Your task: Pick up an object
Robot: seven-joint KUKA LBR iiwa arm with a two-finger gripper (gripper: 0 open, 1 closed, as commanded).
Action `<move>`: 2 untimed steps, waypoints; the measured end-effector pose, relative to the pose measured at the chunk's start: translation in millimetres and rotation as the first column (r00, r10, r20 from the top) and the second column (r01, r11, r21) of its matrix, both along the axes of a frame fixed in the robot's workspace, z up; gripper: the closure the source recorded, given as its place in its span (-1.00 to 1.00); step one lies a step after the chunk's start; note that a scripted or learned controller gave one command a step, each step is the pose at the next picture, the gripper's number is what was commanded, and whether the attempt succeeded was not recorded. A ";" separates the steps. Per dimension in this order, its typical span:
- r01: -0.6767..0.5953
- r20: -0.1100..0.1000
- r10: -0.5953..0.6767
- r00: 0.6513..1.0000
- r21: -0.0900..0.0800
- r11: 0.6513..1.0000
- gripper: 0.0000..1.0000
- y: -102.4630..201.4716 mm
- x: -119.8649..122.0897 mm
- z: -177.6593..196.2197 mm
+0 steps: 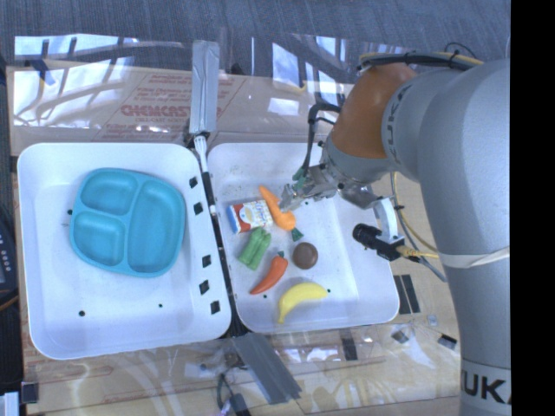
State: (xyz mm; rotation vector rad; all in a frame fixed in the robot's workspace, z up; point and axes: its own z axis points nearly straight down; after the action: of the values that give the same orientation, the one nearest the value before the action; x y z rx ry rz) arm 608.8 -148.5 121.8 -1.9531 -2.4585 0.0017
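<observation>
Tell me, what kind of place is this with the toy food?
Probably a robot test lab, not a kitchen. A big grey arm reaches over two white bins on a bench. One bin holds toy food like a banana and a carrot; the other holds a blue tray.

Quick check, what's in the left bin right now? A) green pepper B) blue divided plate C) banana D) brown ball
B: the blue divided plate lies alone in the left bin, while the banana, the brown ball and the green pepper all lie in the right bin.
</observation>
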 end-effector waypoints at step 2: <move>-0.021 0.007 0.021 1.000 -0.001 1.000 -1.00 1.2 2.7 -23.7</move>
State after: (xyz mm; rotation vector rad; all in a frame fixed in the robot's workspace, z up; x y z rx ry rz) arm 611.4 -147.3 98.1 -1.9309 -2.4830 -0.0040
